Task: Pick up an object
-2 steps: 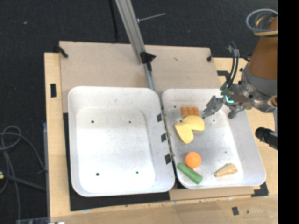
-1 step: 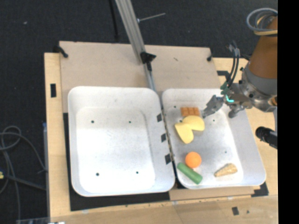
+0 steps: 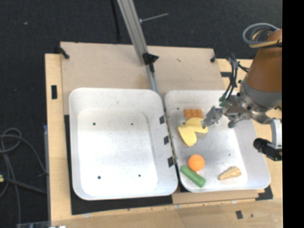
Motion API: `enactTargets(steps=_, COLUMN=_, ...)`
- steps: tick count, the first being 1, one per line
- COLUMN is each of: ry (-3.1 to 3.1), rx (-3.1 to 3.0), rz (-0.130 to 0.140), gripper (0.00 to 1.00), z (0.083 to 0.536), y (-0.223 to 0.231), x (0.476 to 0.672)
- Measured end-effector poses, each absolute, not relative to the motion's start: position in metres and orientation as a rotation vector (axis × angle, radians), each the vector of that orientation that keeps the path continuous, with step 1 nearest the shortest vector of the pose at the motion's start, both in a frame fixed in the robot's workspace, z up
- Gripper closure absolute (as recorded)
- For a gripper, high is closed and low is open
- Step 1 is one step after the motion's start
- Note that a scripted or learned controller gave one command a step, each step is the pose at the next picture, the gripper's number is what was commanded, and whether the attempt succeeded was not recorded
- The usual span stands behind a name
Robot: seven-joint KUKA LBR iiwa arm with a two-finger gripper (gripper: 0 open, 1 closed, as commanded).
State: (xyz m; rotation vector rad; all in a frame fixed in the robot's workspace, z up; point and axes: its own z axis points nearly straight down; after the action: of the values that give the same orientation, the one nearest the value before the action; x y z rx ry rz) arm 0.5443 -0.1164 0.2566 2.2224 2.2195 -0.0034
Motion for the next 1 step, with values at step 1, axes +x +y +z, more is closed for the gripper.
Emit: enactTargets(steps=1, ry=2.220, rx=2.224, rz=-0.005, gripper=0.00, z=0.2144, y=-0.1184, x=0.5461)
